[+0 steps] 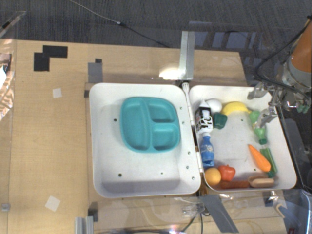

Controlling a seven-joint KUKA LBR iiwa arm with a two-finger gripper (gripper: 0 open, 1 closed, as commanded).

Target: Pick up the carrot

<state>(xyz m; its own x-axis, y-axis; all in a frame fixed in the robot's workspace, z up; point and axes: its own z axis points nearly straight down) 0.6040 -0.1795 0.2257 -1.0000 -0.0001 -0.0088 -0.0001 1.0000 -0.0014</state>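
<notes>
A robot lab bench: a plywood top (44, 145) with black tape marks (48, 56), two white bins (141, 184) fixed side by side by metal brackets (187, 52), loose cables (97, 13) crossing the dark carpet beyond, and toy food (222, 172) in the right bin.

The tabletop (48, 145) is pale wood, with black tape patches (48, 56) near its far left corner. Behind it lies dark grey carpet (146, 9), crossed by a thin cable (97, 14). A bright light spot (169, 74) shines beside a metal bracket (187, 55).
</notes>
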